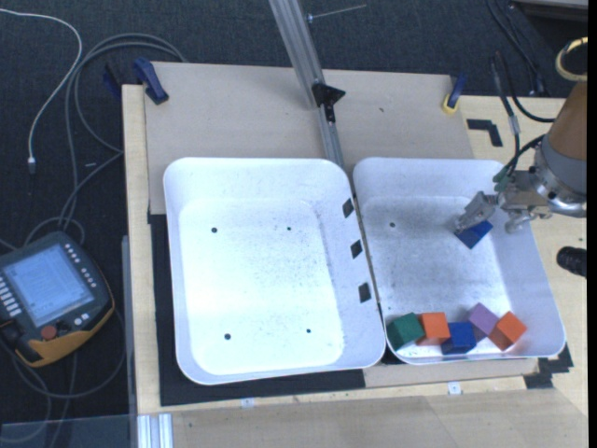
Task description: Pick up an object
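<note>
Over the right bin (536, 278), toward its far right part, the claw (487, 215) is seen with a blue block (474, 235) just below its fingertips. The block looks pinched between the fingers and lifted off the floor, though the contact itself is small and hard to make out. The block lies directly beneath the claw, tilted, its long axis running left-near to right-far. Well apart, along the near wall, a row of blocks is left: green (404, 329), orange (435, 326), blue (459, 337), purple (483, 318), orange (509, 329). A straight lift is judged to be what remains.
</note>
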Action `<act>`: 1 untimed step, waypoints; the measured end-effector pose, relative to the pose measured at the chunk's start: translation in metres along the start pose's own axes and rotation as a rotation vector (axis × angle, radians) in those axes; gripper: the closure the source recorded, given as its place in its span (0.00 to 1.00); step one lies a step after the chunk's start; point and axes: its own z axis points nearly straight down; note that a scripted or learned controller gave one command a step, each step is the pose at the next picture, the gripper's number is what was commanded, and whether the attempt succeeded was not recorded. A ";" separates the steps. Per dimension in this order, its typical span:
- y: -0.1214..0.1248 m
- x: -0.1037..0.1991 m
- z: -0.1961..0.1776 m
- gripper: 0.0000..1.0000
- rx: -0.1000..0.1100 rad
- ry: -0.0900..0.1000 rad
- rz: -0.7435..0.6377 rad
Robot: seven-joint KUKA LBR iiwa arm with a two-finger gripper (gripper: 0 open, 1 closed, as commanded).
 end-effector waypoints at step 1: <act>0.018 -0.019 0.092 0.00 0.008 0.001 0.001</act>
